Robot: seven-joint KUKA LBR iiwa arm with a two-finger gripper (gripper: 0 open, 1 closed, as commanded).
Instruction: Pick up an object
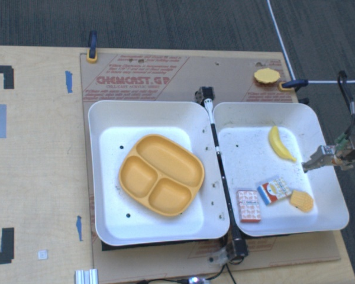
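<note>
Banana nearest pincer (finger state cannot be told): likely light, stiff, smooth plastic, curved; best gripped across the thick middle, not the tapering ends.

Tray in L bin, banana, cracker, two cartons in R bin (cartons side by side)

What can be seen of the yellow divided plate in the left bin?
The yellow divided plate looks like matte plastic, a rounded shape with three compartments: one long section along the far side and two smaller ones nearer the camera. It lies flat and upright, turned at a slant, on the floor of the left bin. Nothing lies in it.
</note>
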